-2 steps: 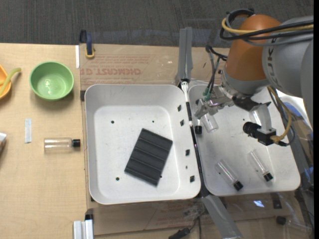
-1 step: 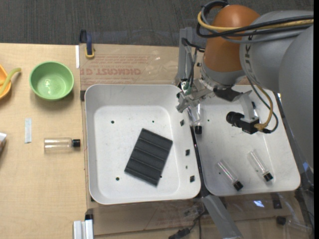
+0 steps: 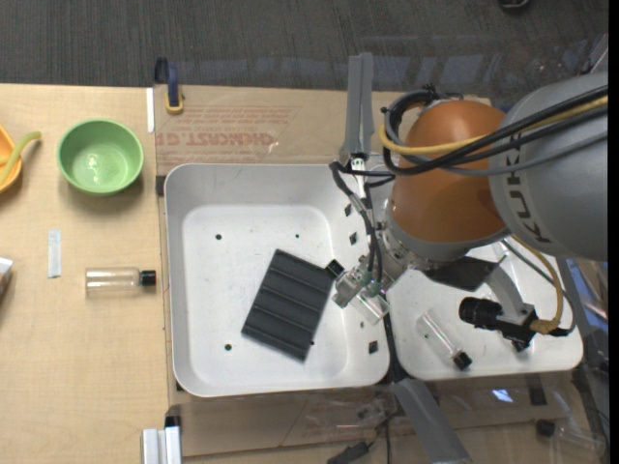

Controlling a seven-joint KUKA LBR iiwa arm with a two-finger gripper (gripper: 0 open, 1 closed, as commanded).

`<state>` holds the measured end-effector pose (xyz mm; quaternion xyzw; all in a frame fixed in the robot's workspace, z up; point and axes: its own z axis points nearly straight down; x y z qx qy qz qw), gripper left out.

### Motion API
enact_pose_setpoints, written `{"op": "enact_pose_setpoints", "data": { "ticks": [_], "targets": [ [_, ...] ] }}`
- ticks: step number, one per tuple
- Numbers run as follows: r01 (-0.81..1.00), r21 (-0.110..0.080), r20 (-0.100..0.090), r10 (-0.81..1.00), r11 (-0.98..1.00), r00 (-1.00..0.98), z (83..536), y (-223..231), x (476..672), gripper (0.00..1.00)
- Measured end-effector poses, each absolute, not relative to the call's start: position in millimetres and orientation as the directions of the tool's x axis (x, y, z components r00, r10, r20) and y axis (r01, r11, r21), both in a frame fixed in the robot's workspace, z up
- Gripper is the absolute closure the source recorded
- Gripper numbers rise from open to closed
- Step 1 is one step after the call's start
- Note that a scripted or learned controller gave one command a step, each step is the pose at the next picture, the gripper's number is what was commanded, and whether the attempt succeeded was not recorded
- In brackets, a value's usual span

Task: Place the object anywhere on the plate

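Dark ribbed slab (image 3: 287, 304), likely plate, lying tilted in left bin (image 3: 193, 211), toward its front-right corner. Object unclear: small clear vial (image 3: 443, 341) lying in right bin (image 3: 561, 351) near front edge. Gripper (image 3: 360, 289) hovering at bins' shared edge, just beside slab; grip state — cannot tell. Advice: be centring over target before descending.

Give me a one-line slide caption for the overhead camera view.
KUKA arm's gripper poised at the right edge of the left bin beside a dark ribbed plate; green bowl on the bench.
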<state>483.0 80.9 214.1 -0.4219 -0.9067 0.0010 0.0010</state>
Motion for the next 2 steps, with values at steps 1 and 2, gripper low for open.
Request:
{"op": "enact_pose_setpoints", "data": {
  "ticks": [1,2],
  "targets": [
    [0.765,-0.002,0.0,0.765,0.644,-0.644,214,81,483.1,0.0],
    [0.601,0.0,-0.002,0.601,0.8,-0.8,278,92,569.8,0.0]
  ]
}}
